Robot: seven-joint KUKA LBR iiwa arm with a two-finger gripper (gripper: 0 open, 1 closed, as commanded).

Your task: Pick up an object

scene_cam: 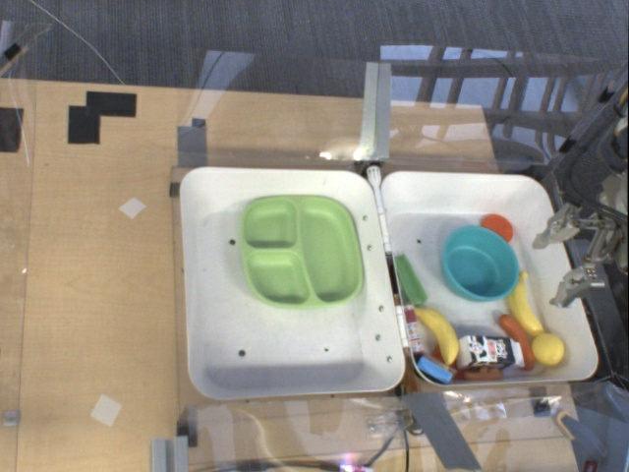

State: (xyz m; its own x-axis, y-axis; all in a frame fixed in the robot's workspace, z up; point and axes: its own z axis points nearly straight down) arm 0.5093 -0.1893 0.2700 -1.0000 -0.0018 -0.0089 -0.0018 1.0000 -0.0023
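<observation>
Bananas are the nearest candidates for the pick. The end effector (578,260) sits at the right rim of the right bin (550,197), its 2 metal fingers spread apart with nothing between them, so it is open and carries nothing. Just to its left and slightly toward the near edge lies a yellow banana (525,306), its long axis running roughly from far to near with a slight slant, its far tip touching or almost touching the teal bowl (480,264). That bowl sits further left of the end effector, with an orange ball (497,227) just beyond it. Toward the near edge from the end effector sits a lemon (547,348), beside a red sausage-like piece (516,335) and a small carton (488,351). A 2nd banana (438,332) and a green stick (411,282) lie well to the left, near the divider.

My judgement: the coming move turns on a short shift left and toward the near edge, then a descent, with the fingers closing across the banana's narrow width, not along its length. The bowl's wall crowding the far tip could foul 1 finger.

The left bin (206,293) holds a green divided plate (299,250).
</observation>
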